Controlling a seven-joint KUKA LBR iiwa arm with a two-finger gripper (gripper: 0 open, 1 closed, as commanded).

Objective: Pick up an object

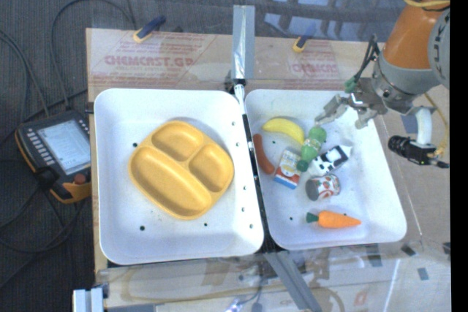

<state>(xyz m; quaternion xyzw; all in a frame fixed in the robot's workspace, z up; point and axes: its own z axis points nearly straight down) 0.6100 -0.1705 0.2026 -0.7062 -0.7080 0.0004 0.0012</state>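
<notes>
Now | tool point(345, 110) spread open, bare | smooth curved banana point(284, 129) | tapered carrot point(333, 220) | glossy divided yellow tray point(182, 167)

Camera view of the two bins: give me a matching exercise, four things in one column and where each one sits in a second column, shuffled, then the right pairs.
Things:
1. yellow three-compartment plastic tray
2. orange toy carrot
3. yellow toy banana
4. red toy sausage

Places:
A. right bin, along its left wall
B. middle of the left bin
C. right bin, near its front edge
D. right bin, toward the back, left of the green bottle

Pairs: 1-B, 2-C, 3-D, 4-A
</notes>
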